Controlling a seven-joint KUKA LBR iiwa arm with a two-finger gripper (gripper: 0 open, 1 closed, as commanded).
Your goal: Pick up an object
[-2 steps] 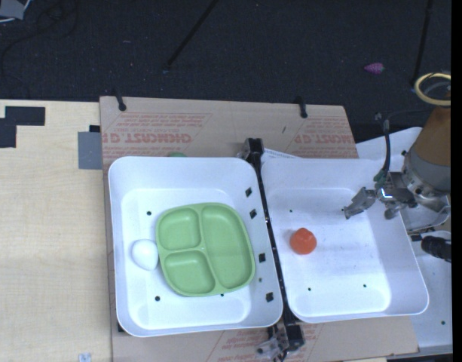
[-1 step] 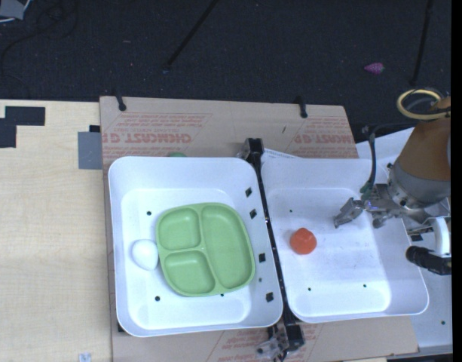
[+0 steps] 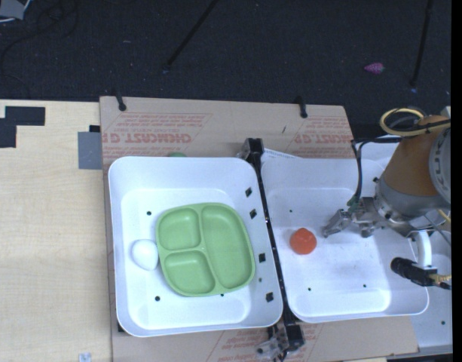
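A small orange-red ball (image 3: 303, 241) lies on the floor of the right bin (image 3: 344, 300), near its left side. My gripper (image 3: 344, 223) reaches in from the right and hangs just to the right of the ball, a short gap away. Its fingers look spread apart and nothing sits between them. In the left bin (image 3: 140, 179) a green three-compartment plate (image 3: 205, 249) lies flat, with a white egg-shaped object (image 3: 145, 254) beside its left edge.
A black divider rail (image 3: 264, 232) separates the two bins. The bins rest on brown cardboard (image 3: 215, 130) over a pale wooden bench (image 3: 42, 240). The arm's orange band (image 3: 408, 164) stands over the right bin's far right corner.
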